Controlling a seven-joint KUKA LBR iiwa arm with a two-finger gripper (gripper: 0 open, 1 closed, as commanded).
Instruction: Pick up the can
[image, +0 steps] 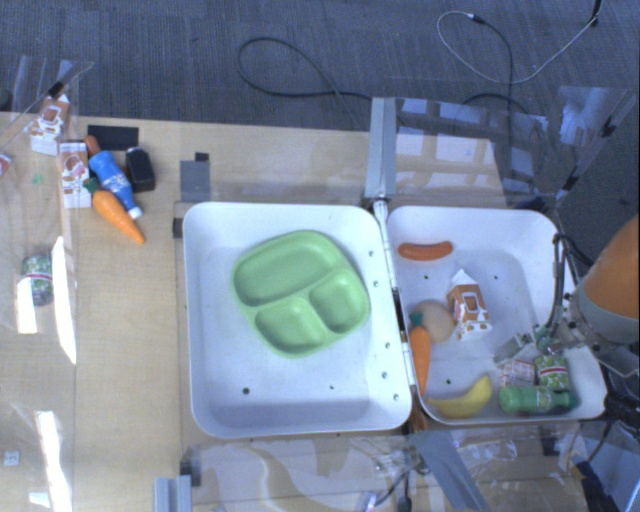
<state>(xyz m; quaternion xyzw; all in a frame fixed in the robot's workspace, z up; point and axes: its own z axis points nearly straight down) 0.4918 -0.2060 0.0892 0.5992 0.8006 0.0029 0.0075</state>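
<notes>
The small green-and-red labelled can (552, 371) stood upright at five o'clock in the right white bin (540, 228); the pincer (535, 345) hovered just at its eleven o'clock; its opening I could not tell.

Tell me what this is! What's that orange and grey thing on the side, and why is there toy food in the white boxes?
The orange and grey thing is a robot arm. It reaches in from the right of the picture, which a camera takes from above the bench. At the arm's tip is its claw, low in the right bin, close by a small can. I can't tell if the claw grips anything. Its job is to pick up that can. Around it lie a green bottle, a banana, a carrot, a sausage and a little carton. The left bin holds a green plate with three sections. More toys sit on the bench, outside the bins.
</notes>
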